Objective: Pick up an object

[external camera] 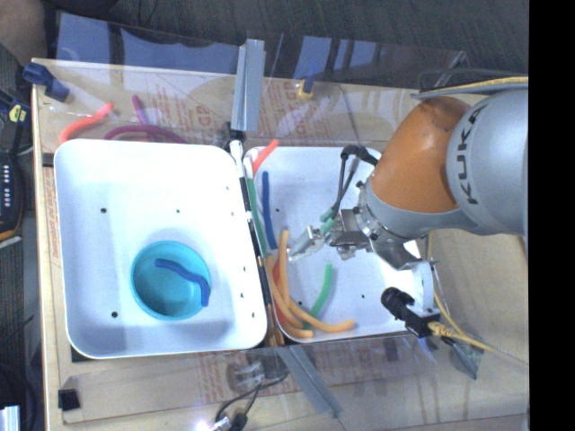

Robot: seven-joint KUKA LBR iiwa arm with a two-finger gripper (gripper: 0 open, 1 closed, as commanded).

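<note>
The arm is the largest thing in view — a smooth grey shell with a glossy orange dome above the wrist, reaching in from the right over the right bin. Black cables loop off its wrist.

The two bins are shallow white plastic trays with rounded corners and small dark holes in their floors, sitting side by side on a bench of pale, printed board under clear sheeting. The left bin holds a round, bright blue bowl with a short darker blue curved piece lying across its inside.

The right bin carries a scatter of thin, flexible, tube-like strips. Several orange strips curve along the bin's left wall and bottom edge, bunched together. A green curved strip lies just right of them, near the bin's middle. A blue strip and a thinner green one run alongside it upright against the left wall, with a short red-orange piece at the top left corner.

The gripper — metallic, angular, with green touches — hangs low over the bin's middle, just above the green curved strip and beside the orange bunch. Whether it is clenched or released cannot be told, and nothing is seen held in it.

Outside the bins, a red strip and a purple loop lie on the bench above the left bin.
</note>
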